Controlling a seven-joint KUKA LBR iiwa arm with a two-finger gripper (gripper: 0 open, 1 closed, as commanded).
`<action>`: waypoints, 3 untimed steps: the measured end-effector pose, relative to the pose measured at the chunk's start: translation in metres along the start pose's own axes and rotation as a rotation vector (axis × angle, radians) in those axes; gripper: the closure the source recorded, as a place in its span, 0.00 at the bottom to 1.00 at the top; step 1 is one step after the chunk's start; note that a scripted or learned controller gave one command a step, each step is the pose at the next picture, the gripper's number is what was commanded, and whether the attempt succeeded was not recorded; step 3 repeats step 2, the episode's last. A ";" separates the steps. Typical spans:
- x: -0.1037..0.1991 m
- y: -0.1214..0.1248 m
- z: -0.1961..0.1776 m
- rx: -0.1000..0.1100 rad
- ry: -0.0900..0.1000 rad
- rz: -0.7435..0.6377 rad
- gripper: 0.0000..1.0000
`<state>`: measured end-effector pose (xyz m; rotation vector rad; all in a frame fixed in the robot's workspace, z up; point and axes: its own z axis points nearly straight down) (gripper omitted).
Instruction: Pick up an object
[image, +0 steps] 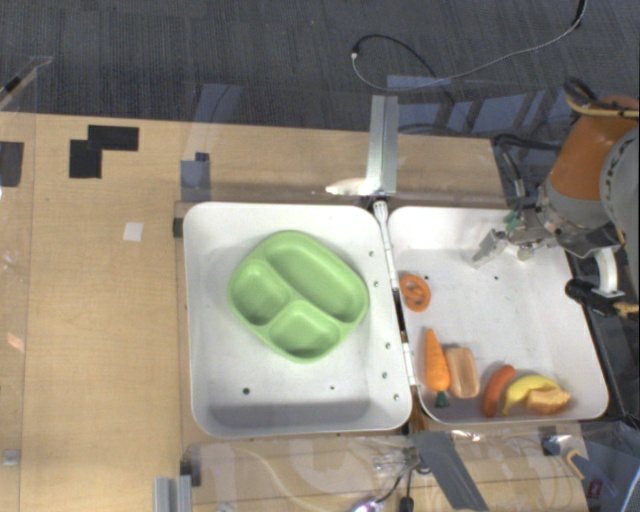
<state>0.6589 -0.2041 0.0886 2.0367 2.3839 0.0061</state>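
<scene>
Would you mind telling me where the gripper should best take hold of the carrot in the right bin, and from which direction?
Probably across the thick orange upper body of the carrot, coming straight down from above. It lies flat and lengthwise, green end toward the near wall, with a tan piece close on its right, so the fingers have little room there.

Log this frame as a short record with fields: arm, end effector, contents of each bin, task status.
arm: reaches in from the right, over the right bin's far right corner
end effector: above bare bin floor, nothing seen between its fingers
left bin: green divided plate, three compartments
right bin, near divider: orange round slice
right bin, near edge: carrot, tan bun-like piece, red-orange piece, banana, bread-like piece
task status: no object picked up; items lie apart from the end effector
</scene>
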 end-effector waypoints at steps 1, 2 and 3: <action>0.005 0.009 0.002 0.013 0.002 -0.039 0.00; 0.003 -0.032 0.000 -0.001 -0.002 -0.061 0.00; 0.003 -0.032 0.000 -0.001 -0.002 -0.061 0.00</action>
